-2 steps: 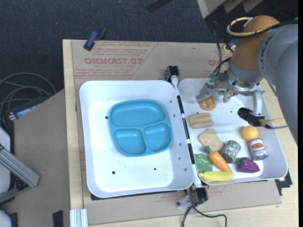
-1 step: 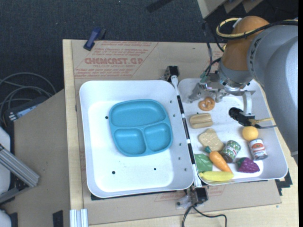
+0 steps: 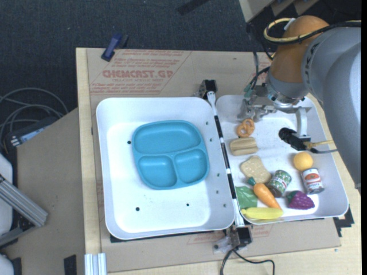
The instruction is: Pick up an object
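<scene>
Camera view: the gripper [image 3: 252, 109] hangs low over the far left part of the right bin [image 3: 332, 208], directly above the pretzel [image 3: 246, 128], which lies near that bin's left wall and appears the likeliest target. Whether the tool is open or closed cannot be determined from this angle, and nothing is seen held in it. The bread roll [image 3: 243, 146] lies just beside the pretzel on the near side, so a descent slightly off centre is likely to strike the roll or push the pretzel against the bin wall instead of enclosing it. The pretzel is small, flat and full of holes; a grasp on one edge is likely to slip. The remaining items, including the cracker [image 3: 254, 169], carrot [image 3: 265, 195], banana [image 3: 262, 213], lemon [image 3: 303, 161], grapes [image 3: 300, 200] and two small cans [image 3: 279, 181], are packed close together, so any later pick there risks disturbing neighbours. The left bin [image 3: 112, 153] holds a blue divided tray [image 3: 170, 153]. Printed red text on the board [image 3: 137, 73] behind the bins reads "CHEMCAST GP"; the smaller lines are illegible. The can labels are too small to read.
</scene>
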